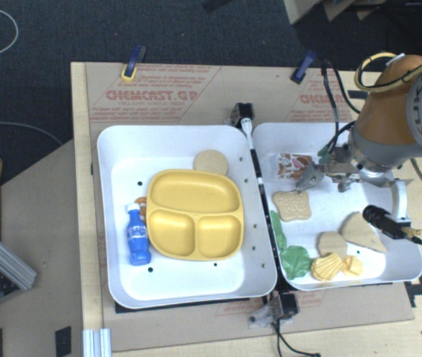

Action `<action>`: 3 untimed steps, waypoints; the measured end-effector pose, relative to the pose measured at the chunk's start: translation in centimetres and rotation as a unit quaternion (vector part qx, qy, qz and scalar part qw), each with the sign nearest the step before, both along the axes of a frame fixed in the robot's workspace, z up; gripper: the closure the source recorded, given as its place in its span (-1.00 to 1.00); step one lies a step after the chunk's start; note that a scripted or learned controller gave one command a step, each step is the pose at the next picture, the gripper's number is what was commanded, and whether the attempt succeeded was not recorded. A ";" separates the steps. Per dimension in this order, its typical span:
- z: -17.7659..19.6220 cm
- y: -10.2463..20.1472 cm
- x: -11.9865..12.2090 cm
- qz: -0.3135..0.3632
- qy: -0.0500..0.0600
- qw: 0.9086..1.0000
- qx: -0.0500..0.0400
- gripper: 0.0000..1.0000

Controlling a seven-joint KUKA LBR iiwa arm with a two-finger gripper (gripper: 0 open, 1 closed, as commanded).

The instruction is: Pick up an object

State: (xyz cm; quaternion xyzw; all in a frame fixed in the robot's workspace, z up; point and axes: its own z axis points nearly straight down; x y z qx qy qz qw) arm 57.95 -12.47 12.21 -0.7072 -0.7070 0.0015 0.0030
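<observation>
Nothing is lifted yet: the jaws (313, 175), whose state I cannot tell, hover low in the right bin (411, 262) just beyond the toast slice (293, 206), so grasp and lift remain.

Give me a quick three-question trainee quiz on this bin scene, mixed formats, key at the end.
1. True or false: the yellow divided tray lies in the right bin.
2. Which item stands just left of the tray? A) blue bottle B) green leaf C) cracker
3. Fill in: the gripper hovers over the ___ bin, near the printed packet.

Key: 1 false, it lies in the left bin. 2 A. 3 right.
</observation>
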 end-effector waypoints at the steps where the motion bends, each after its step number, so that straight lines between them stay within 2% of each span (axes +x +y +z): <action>1: -3.7 0.1 0.1 0.000 -0.003 1.000 0.000 -1.00; 2: -2.3 0.1 0.3 0.000 -0.007 1.000 0.000 1.00; 3: 3.0 -0.1 1.5 0.000 -0.006 1.000 -0.002 1.00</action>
